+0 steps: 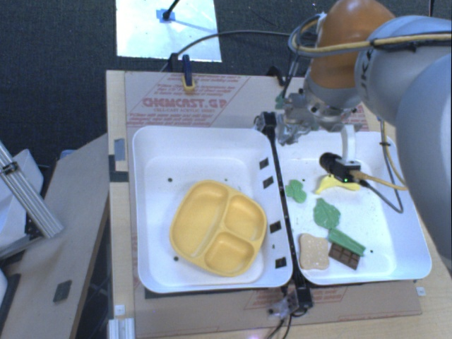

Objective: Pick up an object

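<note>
Over the right bin [406, 249], near its back-left corner, the claw [288, 129] is seen below the orange wrist band; whether it is open or closed cannot be told. Well in front of it, a yellow banana-shaped piece [330, 184] is found lying flat on the bin floor, its long axis running left-right, partly covered by a black cable fitting [340, 166].

Bulky grey arm [413, 69], glossy orange band [347, 20]; black and yellow cables looped round the wrist
</note>
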Available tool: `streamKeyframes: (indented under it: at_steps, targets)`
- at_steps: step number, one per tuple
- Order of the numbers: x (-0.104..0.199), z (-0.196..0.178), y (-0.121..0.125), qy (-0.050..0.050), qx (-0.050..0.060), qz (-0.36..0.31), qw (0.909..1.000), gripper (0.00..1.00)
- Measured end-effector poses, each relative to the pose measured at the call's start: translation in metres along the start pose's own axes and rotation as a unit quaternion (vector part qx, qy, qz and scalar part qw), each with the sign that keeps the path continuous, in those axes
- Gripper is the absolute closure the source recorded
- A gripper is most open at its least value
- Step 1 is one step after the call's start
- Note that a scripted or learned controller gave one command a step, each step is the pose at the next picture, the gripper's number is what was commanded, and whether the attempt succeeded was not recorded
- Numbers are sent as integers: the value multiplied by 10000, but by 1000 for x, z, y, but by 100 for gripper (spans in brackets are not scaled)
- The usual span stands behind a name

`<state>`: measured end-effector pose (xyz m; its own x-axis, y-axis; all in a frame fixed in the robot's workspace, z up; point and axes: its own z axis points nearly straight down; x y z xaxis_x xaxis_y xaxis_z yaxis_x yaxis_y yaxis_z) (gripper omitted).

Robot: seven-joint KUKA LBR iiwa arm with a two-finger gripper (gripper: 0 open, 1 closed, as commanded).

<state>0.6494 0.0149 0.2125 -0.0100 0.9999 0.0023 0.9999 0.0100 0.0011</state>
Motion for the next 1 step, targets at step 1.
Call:
streamKeyframes:
  at_steps: [1]
  targets:
    - [58, -14, 1, 2, -9, -1, 10000, 100]
